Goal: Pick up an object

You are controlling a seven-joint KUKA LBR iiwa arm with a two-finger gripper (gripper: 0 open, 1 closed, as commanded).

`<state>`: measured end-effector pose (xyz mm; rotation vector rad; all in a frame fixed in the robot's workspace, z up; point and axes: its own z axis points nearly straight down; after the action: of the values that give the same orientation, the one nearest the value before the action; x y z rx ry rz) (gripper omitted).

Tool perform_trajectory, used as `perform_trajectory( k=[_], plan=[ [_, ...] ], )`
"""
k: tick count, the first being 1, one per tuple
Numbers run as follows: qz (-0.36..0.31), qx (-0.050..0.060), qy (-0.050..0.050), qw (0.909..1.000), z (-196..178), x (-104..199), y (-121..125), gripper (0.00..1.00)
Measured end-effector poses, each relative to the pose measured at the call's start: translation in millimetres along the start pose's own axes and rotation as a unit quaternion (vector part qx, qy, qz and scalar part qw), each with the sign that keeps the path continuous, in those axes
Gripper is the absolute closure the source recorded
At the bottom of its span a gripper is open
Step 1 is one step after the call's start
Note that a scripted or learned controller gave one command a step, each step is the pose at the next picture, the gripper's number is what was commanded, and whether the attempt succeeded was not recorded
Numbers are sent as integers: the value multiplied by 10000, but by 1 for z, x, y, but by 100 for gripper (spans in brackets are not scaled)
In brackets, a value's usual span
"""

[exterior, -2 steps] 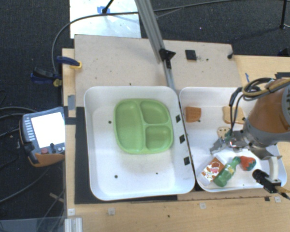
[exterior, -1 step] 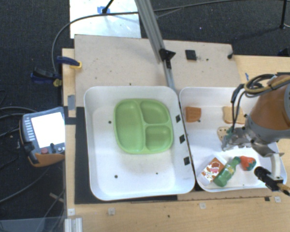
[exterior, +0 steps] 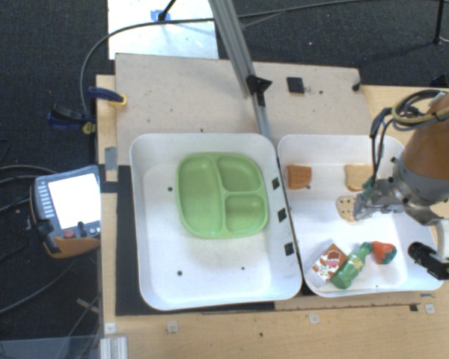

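Your gripper (exterior: 361,204) hangs low in the right bin (exterior: 314,146), right over a pale perforated piece (exterior: 346,208) — whether its jaws are spread or closed you cannot tell from this slant. Just above it lies a tan bread slice (exterior: 356,175), and farther left of that an orange-brown block (exterior: 298,176). Below the tool, nearer the front rim, rest a green bottle (exterior: 351,266) with its long axis running diagonally, a red pepper-like toy (exterior: 383,252) and a small printed box (exterior: 328,263). The pale piece looks the nearest target — almost straight beneath. The green divided plate (exterior: 223,194) sits well apart to the left.
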<state>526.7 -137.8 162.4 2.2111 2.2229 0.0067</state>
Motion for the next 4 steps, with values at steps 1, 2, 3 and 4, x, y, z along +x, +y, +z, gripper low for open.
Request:
perform_trajectory(
  k=[1, 2, 3, 4],
  plan=[
    [-5, 0, 2, 10000, -52, 10, 2, 100],
    [0, 9, 2, 10000, -85, 10, 4, 100],
    [-21, 31, 16, 10000, -84, 55, 0, 100],
    [-30, 30, 22, 10000, -80, 119, 0, 100]
  ],
)
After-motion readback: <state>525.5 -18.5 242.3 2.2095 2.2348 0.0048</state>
